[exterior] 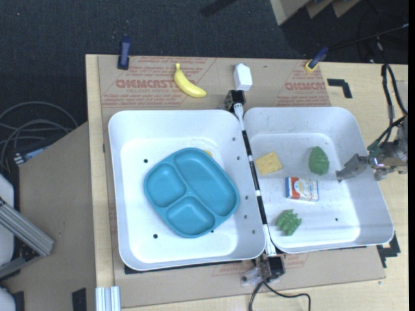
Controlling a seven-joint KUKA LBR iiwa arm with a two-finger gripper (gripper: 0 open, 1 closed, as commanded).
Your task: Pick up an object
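The right bin point(363, 229) holds a yellow flat block point(268, 163), a round green object point(318, 161), a small white carton with orange and blue print point(302, 188) and a green leafy toy point(287, 221). My gripper point(363, 165) sits low at the bin's right rim, about a hand's width right of the round green object and apart from it. Nothing shows in its grasp. The left bin point(123, 148) carries a blue divided plate point(189, 191), with a bit of something yellow peeking out behind it.
A yellow banana point(189, 83) and a small white block point(242, 76) lie on the cardboard behind the bins. Blue clips point(124, 52) mark the back corners. Cables hang at the right edge beside the gripper.
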